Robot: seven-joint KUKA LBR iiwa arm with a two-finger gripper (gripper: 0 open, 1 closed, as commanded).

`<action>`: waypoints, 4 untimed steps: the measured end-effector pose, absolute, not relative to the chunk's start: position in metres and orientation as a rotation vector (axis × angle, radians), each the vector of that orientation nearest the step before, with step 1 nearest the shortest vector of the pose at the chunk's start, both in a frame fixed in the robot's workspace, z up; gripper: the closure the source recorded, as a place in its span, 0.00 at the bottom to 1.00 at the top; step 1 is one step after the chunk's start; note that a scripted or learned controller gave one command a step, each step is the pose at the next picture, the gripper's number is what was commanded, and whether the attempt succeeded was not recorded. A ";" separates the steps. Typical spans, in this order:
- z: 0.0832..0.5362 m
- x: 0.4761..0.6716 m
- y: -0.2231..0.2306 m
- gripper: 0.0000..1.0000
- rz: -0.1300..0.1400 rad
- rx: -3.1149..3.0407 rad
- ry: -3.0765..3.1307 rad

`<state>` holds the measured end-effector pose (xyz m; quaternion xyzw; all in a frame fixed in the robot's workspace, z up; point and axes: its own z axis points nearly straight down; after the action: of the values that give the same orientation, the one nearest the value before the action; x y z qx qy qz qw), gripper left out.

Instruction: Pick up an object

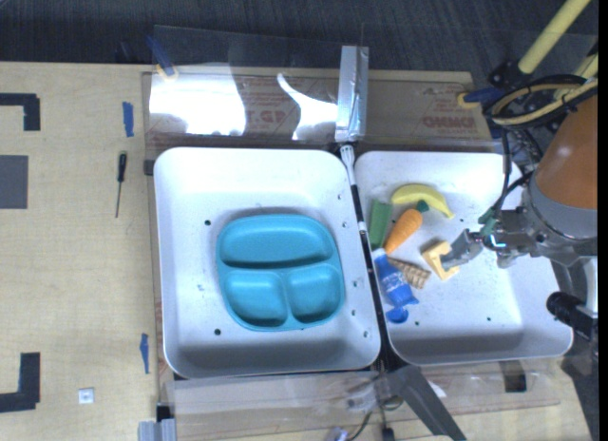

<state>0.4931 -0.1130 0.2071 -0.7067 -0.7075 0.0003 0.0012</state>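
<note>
My gripper (463, 249) low in right bin (475, 330), touching yellow block (437, 258); jaws' state unclear; nothing lifted yet.

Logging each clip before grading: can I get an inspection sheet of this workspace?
Surface: wooden bench bearing a left bin and a right bin, side by side.
Job's things: in the right bin, a banana, carrot, green piece, blue bottle, ridged tan piece and yellow block.
Clutter: blue divided tray in the left bin.
Grippers: hand low over the right bin, at the yellow block; a grasp cannot be confirmed.
Cables: black and yellow cables at upper right.
Surroundings: screwdriver on the bench; clear sheet behind the bins.
</note>
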 end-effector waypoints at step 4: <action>0.088 0.542 -0.096 0.00 -0.006 -1.953 -2.472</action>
<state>0.5418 -0.0961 0.0879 -0.6199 -0.7847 -0.0018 -0.0042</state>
